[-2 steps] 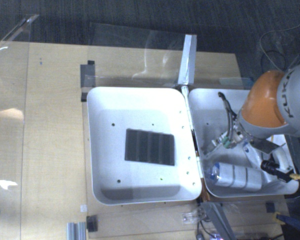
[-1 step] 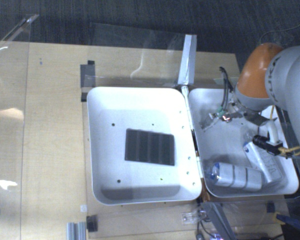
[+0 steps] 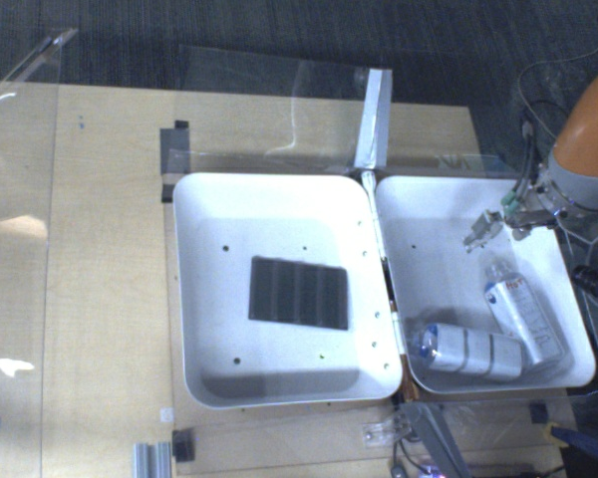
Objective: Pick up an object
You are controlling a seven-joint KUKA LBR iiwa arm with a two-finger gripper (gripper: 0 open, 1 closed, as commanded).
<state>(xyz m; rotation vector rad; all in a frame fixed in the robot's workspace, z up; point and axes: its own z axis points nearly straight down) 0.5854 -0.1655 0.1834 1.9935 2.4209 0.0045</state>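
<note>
In the right bin [image 3: 419,217] a clear plastic bottle [image 3: 523,312] with a blue-and-white label lies along the right wall. A second bottle [image 3: 470,351], grey-white with a blue end, lies on its side along the front wall. My gripper [image 3: 490,224] hangs over the back right part of this bin, above and behind the clear bottle, with nothing seen in it. The arm's orange band [image 3: 590,135] shows at the right edge. A dark ribbed rectangular pad [image 3: 299,294] lies flat in the middle of the left bin [image 3: 209,217].
A metal strip [image 3: 372,119] stands behind the seam between the bins, with a clear sheet beside it. Cables [image 3: 588,277] hang by the right bin's outer wall. Clamps sit at the bench's front edge [image 3: 419,431]. Bare wooden bench [image 3: 80,267] extends left.
</note>
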